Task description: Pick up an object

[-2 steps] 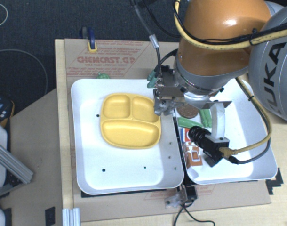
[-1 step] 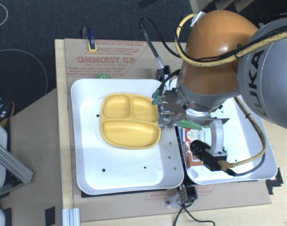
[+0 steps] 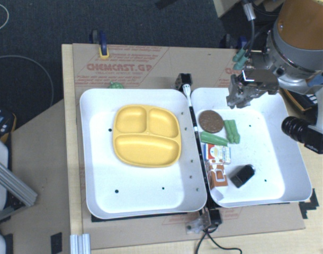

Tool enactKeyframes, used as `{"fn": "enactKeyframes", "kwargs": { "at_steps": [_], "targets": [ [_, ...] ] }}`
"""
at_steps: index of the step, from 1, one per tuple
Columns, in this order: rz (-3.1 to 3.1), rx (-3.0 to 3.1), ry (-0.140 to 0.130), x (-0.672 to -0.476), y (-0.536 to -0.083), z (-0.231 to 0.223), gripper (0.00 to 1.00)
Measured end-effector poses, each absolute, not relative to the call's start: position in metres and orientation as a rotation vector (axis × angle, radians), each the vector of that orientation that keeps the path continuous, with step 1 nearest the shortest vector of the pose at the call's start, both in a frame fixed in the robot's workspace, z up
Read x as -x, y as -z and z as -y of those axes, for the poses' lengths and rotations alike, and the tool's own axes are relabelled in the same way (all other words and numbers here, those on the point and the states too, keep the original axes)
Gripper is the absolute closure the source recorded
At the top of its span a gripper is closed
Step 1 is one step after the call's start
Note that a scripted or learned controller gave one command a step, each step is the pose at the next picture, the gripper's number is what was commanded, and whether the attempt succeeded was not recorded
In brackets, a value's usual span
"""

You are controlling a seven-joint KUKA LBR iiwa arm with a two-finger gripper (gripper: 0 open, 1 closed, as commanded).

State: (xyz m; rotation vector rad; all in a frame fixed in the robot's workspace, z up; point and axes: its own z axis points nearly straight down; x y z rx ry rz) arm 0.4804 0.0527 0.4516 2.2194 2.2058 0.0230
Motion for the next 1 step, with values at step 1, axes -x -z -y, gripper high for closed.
{"fn": "enactKeyframes", "kwargs": {
  "at_steps": [1],
  "targets": [
    [-2.224,-2.224,0.007,-0.4790,-0.4055,-0.0642,1.00]
  ]
}}
